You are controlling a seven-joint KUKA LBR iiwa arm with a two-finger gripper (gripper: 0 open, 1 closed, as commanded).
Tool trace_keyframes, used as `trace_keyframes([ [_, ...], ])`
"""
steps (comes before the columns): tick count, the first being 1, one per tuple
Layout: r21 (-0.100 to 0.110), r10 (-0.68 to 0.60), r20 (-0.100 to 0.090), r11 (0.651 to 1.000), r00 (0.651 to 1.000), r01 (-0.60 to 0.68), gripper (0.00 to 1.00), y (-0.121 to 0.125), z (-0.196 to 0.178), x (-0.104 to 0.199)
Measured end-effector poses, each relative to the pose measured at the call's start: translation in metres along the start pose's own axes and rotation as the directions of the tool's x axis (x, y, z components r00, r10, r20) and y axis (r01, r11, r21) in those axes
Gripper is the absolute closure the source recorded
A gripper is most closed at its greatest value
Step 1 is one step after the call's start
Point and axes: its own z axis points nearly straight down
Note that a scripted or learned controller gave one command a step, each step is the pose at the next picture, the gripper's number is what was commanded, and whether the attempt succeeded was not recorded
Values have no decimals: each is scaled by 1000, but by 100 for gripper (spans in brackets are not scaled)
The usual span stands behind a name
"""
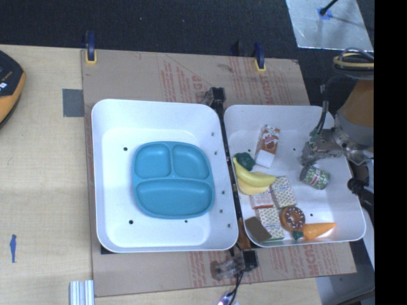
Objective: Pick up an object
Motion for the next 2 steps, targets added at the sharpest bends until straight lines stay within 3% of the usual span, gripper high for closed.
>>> trace_keyframes([
  [1, 1, -1, 0, 1000, 1000, 1, 0, 0, 0, 0],
  [2, 1, -1, 1, 1000, 1000, 1, 100, 0, -10, -1],
])
